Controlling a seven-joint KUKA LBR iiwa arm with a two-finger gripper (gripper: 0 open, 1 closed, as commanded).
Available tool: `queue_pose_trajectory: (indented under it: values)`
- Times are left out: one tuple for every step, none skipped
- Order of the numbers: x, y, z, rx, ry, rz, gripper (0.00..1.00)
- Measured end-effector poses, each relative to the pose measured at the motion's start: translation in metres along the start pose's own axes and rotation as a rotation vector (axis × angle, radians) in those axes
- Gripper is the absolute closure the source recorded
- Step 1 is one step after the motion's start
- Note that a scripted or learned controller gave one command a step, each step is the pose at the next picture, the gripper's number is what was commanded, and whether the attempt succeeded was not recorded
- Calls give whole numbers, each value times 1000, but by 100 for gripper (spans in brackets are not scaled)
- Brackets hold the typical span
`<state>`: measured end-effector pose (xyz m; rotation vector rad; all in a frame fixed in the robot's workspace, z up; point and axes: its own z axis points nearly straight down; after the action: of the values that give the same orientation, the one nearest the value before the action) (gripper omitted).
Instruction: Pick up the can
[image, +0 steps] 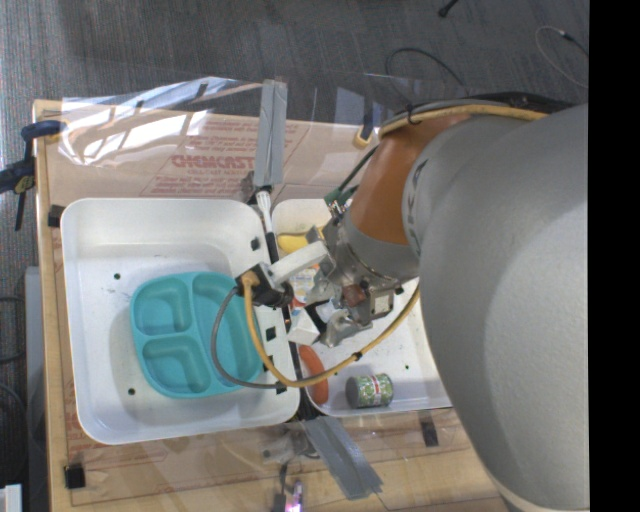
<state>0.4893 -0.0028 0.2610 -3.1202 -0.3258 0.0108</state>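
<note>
The can (369, 390) is lying on its side near the front edge of the right bin (432, 398), probably tipped over, while the end effector (335, 300) is being hovered just behind it, grip state honestly impossible to tell.

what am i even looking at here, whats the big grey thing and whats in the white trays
The big grey shape with the orange band is a robot arm, seen from a camera fixed above the bench and looking down at a slant. The arm reaches in from the right, and its wrist and cables hang over the divide between two shallow white bins. The left bin holds a teal divided tray. The right bin holds a small green can lying on its side near the front edge, plus something yellow and something orange-red, both partly hidden by the arm. The job is to pick up the can, which lies free in the bin.
</note>
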Motion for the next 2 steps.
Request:
queue_pose_trajectory:
  values:
    - [-2,-47,72,-4,0,-1,100]
    - [-7,-30,38,-2,3,0,100]
